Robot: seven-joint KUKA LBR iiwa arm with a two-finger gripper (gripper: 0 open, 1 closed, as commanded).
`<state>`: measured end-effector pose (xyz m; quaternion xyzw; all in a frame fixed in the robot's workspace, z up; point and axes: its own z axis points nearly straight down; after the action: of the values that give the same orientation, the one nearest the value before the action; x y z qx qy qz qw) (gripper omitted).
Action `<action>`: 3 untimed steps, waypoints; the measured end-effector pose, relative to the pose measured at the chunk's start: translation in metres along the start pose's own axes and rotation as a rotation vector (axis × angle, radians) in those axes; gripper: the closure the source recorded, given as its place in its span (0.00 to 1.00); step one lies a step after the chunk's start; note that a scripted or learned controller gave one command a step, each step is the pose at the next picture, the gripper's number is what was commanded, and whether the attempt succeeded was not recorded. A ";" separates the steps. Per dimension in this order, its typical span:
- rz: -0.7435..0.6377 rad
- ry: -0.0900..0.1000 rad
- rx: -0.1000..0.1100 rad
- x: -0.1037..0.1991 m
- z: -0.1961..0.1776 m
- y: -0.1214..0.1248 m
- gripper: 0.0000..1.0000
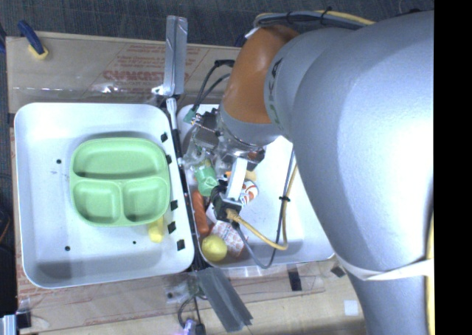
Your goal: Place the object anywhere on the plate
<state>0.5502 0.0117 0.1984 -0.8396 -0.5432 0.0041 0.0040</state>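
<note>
Hand (210, 171): low in the right bin (310, 241), centre of frame, over a crowd of small items against the divider. Fingers buried in clutter and cabling; apart or together, cannot tell. Nothing seen held between them.

Arm (354, 142): grey bulk filling the right half of frame, orange band (247, 79) at upper centre above the wrist.

Items under and around hand: green piece (206, 177) just beside the hand; orange carrot-like piece (200, 214) just below it, along the divider; white-and-red piece (247, 195) to its right; yellow ball (214, 248) at lower centre, near the bin's bottom edge. Yellow cable (259, 236) looping across the bin floor. Which item is the target: cannot tell.

Left bin (37, 201): left half of frame. Plate (118, 180), green, three compartments, lying flat at its middle, nothing on it. Small yellow piece (155, 234) on the bin floor just below the plate's lower right corner, off the plate.

Desk (88, 57): brown, printed lettering along the top of frame; blue-and-yellow tool (31, 38) at upper left.

Step, judged: picking stage, no object yet on the plate. Next move calls for a firm grip on one item, a lift clear of the divider, travel left, release over the plate.
</note>
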 end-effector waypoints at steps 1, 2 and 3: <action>-0.071 0.001 -0.008 0.034 0.007 0.030 1.00; -0.089 -0.001 -0.005 0.080 0.008 -0.033 1.00; -0.090 0.002 -0.008 0.159 -0.051 -0.128 1.00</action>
<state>0.4986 0.2089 0.2500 -0.8142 -0.5806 0.0011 0.0014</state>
